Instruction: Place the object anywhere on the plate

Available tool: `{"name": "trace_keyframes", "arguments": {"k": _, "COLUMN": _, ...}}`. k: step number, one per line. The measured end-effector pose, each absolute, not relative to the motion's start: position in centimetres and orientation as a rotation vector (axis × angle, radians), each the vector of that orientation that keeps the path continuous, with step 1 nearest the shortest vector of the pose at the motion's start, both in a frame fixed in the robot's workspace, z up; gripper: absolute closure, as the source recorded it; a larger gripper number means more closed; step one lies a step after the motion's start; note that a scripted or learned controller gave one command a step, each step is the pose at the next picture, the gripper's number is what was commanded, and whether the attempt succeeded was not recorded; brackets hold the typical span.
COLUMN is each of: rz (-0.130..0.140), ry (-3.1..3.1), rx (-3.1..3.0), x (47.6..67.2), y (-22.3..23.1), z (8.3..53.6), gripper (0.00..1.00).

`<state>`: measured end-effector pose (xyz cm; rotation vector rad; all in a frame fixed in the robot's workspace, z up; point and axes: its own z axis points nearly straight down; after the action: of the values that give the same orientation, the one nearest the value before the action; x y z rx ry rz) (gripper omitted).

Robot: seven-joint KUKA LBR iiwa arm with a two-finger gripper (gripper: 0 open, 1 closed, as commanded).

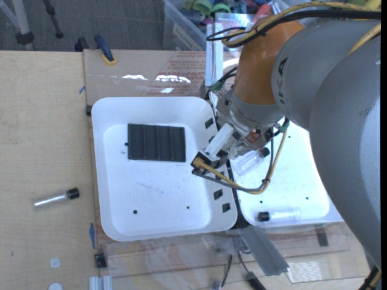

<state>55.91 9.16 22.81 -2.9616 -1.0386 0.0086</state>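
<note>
The grey arm [338, 101] held its hand [245, 153], whether apart or together untellable, over the right-hand bin [302, 168]; the capped tube [279, 214] lay crosswise just nearer, with the black plate [156, 142] toward the view's left.

The grey arm [338, 119] is lying across the right side of the frame, its broad last link slanting from the lower right edge up toward the upper middle. At the end of that link the orange band [266, 59] is sitting in the upper middle of the frame. Below it the grey wrist [251, 110] is pointing downward and a little to the left. The gripper [242, 142] is hanging under the wrist just right of the frame's centre, seen from above and largely covered by the wrist, so its state is not showing. Dark and yellow cables [272, 20] are arching over the top of the orange band.
</note>
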Motion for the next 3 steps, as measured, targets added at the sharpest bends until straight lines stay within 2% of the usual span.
{"name": "trace_keyframes", "arguments": {"k": 1, "rz": -0.001, "ry": -0.892, "rx": -3.011, "x": 56.9, "y": 18.4, "z": 24.8, "gripper": 1.0}}
{"name": "trace_keyframes", "arguments": {"k": 2, "rz": 0.005, "ry": -0.889, "rx": -3.013, "x": 47.9, "y": 22.4, "z": 22.3, "gripper": 1.0}}
{"name": "trace_keyframes", "arguments": {"k": 3, "rz": 0.001, "ry": -1.035, "rx": -2.967, "x": 48.0, "y": 22.4, "z": 27.5, "gripper": 1.0}}
